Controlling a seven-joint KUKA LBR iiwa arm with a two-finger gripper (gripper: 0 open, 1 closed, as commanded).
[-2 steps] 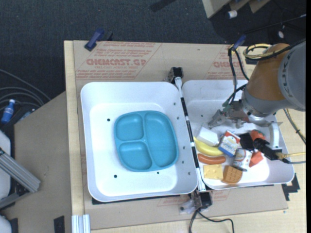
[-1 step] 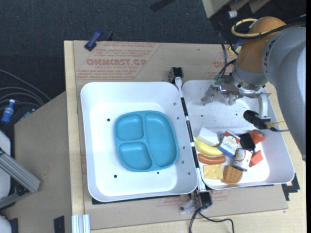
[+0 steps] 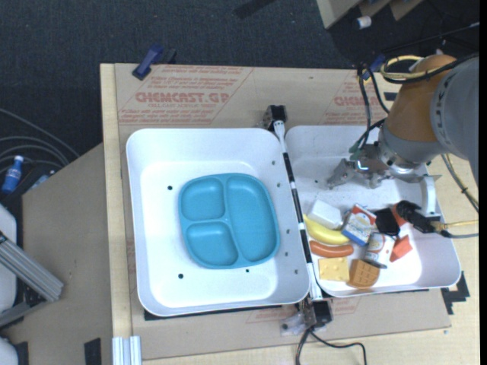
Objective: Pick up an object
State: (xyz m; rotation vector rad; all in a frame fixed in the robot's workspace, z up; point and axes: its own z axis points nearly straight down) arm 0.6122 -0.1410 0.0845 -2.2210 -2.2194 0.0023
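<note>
The right bin [image 3: 434, 268] holds a pile of toy food in its near half. A white block [image 3: 324, 211] lies by a yellow banana [image 3: 327, 233], with a red sausage [image 3: 332, 248] just below. Nearer the front sit a yellow cheese slice [image 3: 332, 269] and a brown cracker [image 3: 364, 274]. A red and white carton [image 3: 360, 222], a small can [image 3: 374, 243] and a red wedge [image 3: 402, 248] lie to the right. My gripper [image 3: 351, 172] hangs low over the far half of this bin, above bare floor, a little beyond the white block. Nothing shows in it.
The left bin [image 3: 152, 158] holds a blue divided plate [image 3: 227, 220] at its centre. A black clip [image 3: 276, 115] sits at the far end of the ridge between the bins. The arm's grey and orange wrist [image 3: 426, 105] looms over the right bin's far right corner.
</note>
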